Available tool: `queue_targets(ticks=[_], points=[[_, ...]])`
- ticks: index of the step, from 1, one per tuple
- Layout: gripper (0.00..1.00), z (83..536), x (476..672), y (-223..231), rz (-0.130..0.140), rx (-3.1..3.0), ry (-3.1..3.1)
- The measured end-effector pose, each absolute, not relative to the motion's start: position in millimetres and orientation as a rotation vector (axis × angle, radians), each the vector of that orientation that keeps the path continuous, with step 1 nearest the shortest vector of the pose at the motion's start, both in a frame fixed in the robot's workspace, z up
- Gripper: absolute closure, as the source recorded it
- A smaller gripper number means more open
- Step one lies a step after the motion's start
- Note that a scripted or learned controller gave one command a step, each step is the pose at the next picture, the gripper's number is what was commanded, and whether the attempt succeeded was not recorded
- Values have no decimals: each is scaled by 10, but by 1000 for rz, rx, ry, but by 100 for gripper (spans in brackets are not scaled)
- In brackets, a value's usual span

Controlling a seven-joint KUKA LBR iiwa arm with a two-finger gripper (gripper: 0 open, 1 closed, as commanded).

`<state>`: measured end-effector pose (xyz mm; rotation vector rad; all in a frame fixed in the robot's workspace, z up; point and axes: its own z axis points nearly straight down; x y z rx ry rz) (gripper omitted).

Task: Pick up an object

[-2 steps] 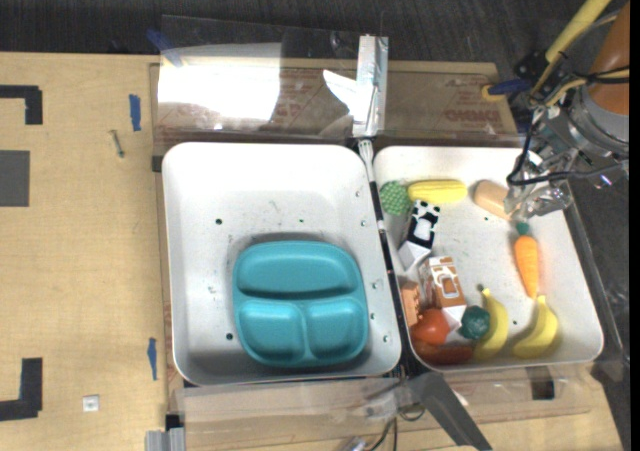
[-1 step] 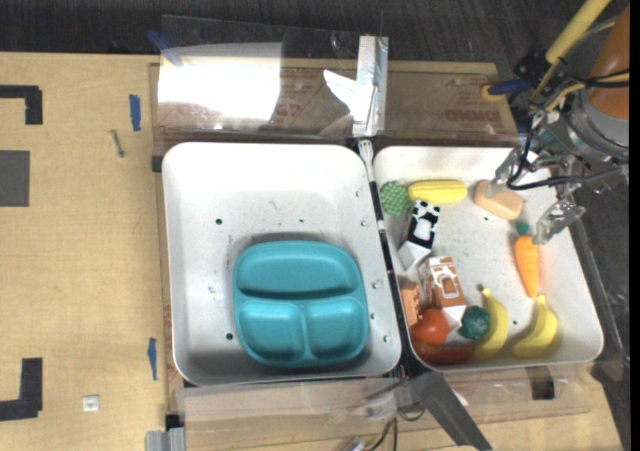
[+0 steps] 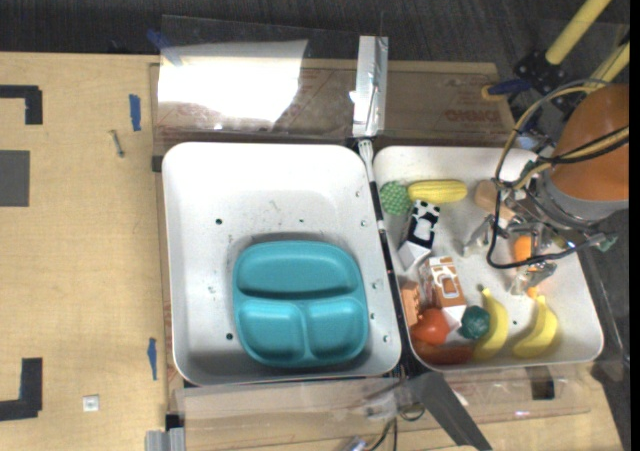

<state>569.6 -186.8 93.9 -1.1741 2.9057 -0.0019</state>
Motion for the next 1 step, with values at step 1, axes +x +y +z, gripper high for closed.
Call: queue_targets(ticks=[1], points=[[0,892,5596,-2142,-5,-1208,2889]])
